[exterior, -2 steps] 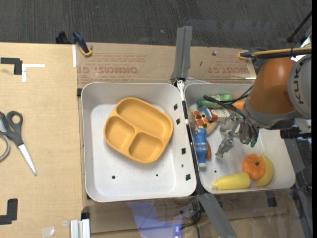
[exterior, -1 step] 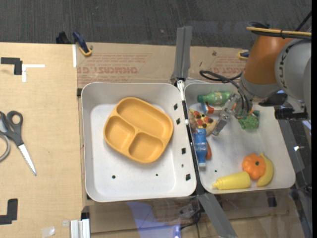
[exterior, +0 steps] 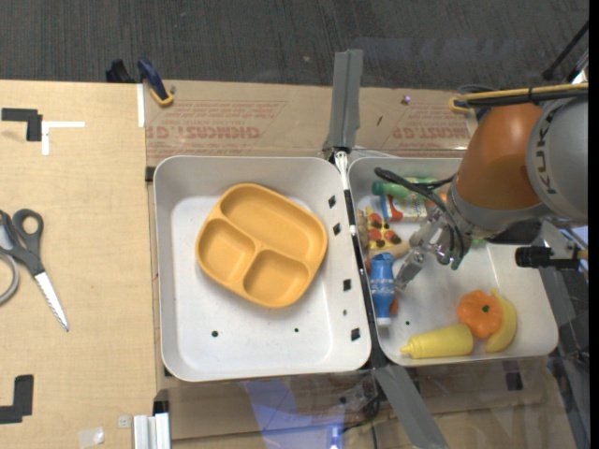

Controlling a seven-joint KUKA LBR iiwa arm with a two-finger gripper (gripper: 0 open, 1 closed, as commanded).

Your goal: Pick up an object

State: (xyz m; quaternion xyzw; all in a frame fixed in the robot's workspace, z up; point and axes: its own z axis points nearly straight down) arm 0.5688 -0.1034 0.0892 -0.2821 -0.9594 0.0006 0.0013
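Observation:
My gripper hangs low over the left half of the right bin, under the orange wrist band. It is open, with nothing between its fingers. One fingertip lies just right of a blue tube-shaped object that rests along the bin's left wall. A red and yellow toy sits above the blue object, and a green item lies at the bin's back. A yellow squeeze bottle, an orange pumpkin-like toy and a banana lie at the front right.
The left bin holds an orange divided plate. Scissors lie on the bench at far left. The arm's bulk covers the back right of the right bin.

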